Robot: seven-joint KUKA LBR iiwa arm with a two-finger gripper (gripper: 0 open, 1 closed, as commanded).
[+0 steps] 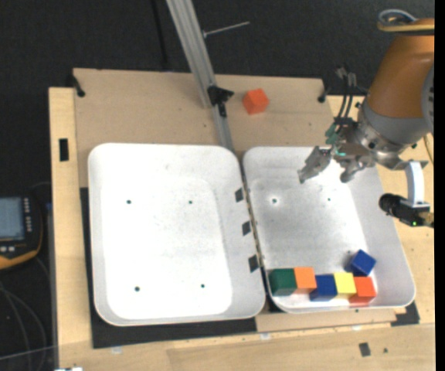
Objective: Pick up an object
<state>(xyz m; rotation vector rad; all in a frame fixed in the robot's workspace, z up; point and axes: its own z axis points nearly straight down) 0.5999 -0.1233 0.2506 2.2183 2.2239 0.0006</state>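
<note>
The gripper (332, 166) hangs with fingers spread and nothing between them, well apart from the row of blocks (323, 283), which lies below it along the near wall of the right bin (300, 207).

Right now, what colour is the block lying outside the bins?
Orange. The block sits on the bench behind the bins, clearest in the camera view.

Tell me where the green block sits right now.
The green block lies in the right bin, at its near-left corner, leftmost in a row of blocks, touching an orange block.
</note>
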